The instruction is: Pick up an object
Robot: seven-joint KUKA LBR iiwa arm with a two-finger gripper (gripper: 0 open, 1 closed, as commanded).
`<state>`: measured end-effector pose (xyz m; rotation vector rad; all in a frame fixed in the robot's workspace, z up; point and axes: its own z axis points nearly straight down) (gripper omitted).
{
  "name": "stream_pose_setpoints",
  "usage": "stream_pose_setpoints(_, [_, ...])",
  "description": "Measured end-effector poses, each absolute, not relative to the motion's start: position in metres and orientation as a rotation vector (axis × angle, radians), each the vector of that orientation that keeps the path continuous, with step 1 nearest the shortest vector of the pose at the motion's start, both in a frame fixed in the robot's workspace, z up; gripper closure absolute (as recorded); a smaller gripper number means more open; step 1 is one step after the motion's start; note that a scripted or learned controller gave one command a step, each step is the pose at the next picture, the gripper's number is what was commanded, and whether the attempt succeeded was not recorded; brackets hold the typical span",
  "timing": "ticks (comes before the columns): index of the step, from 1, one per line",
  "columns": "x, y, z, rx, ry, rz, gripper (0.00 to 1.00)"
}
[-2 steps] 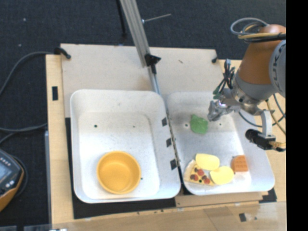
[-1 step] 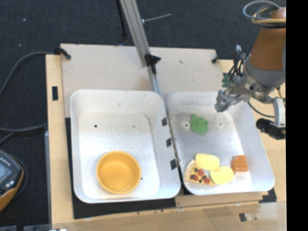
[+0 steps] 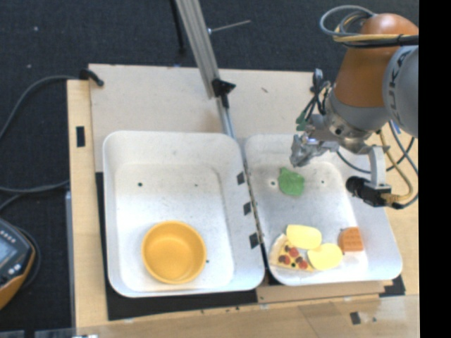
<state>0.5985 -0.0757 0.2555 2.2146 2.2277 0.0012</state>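
The gripper (image 3: 301, 152) hangs over the upper part of the right bin (image 3: 373, 255), right of frame centre, with the orange-banded arm (image 3: 366, 62) coming in from the upper right. Whether it is spread or closed I cannot tell from this angle; nothing shows in its grasp.

The nearest candidate is the green lump (image 3: 291, 182), lying on the bin floor just below and a touch left of the tip in the frame, close beside it. It looks roundish, with no clear long axis, so approach angle should matter little.

Lower in that bin sit two yellow pieces (image 3: 304, 236), a pizza-like slice (image 3: 287, 255) and an orange block (image 3: 351, 239), well apart from the tip. The yellow bowl (image 3: 173, 251) is off in the left bin (image 3: 116, 189).

My read: a short drop toward the lower left reaches the lump.
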Motion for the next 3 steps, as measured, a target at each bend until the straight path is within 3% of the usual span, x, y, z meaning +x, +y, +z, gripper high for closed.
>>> stream_pose_setpoints(3, [0.589, 0.080, 0.242, 2.216, 2.229, -0.001, 1.00])
